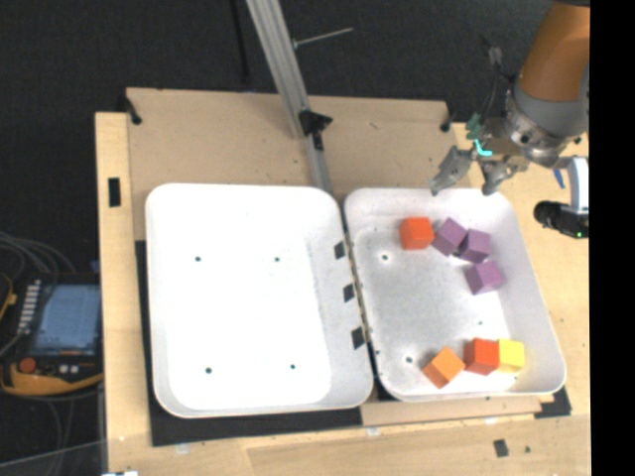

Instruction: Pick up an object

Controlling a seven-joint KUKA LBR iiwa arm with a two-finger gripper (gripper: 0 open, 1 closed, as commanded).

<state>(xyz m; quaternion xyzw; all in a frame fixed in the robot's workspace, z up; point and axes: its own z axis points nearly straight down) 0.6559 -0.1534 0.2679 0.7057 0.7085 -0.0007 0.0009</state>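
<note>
Left bin (169, 266): white, shallow, nothing in it but a few dark specks.

Right bin (397, 315): white, shallow, touching the left along the centre seam; holds seven small blocks in two groups.

Far group, near the back wall: orange cube (417, 232); just to its right three purple cubes (450, 234), (477, 245), (484, 277), the first two touching, the third just below.

Near group, at the front wall: orange cube (444, 366), red cube (482, 354), yellow cube (510, 353), set in a row, touching or nearly so.

Gripper (463, 178): above the back rim of the right bin, right of centre, fingers spread well apart and pointing down, nothing between them.

Key relation: far group directly in front of the gripper and a little lower in view; orange cube slightly left of the finger midpoint, first purple cube almost straight below it. Nearest candidate judged to be that orange or purple cube; near group well apart, across the bin. Orange cube stands free on its left side, so likely the cleaner target.
</note>
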